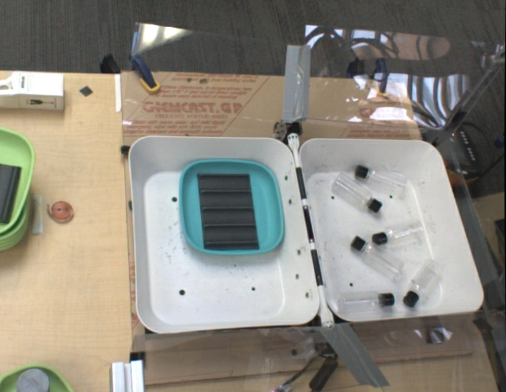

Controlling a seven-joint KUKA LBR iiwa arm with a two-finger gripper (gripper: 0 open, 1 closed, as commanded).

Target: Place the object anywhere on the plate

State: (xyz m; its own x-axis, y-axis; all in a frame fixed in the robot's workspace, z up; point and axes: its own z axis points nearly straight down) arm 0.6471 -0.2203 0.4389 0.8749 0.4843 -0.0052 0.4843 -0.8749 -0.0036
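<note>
Progress check for you: judging by how things lie, nothing has been done on this one yet. You've got the teal plate [232,207] sitting in the left bin [154,292], a bit toward its upper middle, and all it carries is a dark ribbed insert [229,211], with no object on it. The things to move are over in the right bin [449,292]: a scatter of clear vials with black caps, lying on their sides. One vial [377,173] is near the top, another [356,194] just below it, a third [397,236] around the middle, one [369,253] beside that, and two more, one [363,302] and the other [421,286], down by the bottom edge. They're see-through, so it's hard to tell exactly where each body ends; the caps are your best landmarks. None touches the plate, and the wall between the bins separates all of them from it. As for the gripper, you can't tell its state from this view, so don't count on anything being held. What's left, as far as I can judge, is basically everything: pick a vial, carry it across the divider, set it down anywhere on the plate. Off to the far left there's a green tray [9,188] on the bench, not part of the job.
</note>
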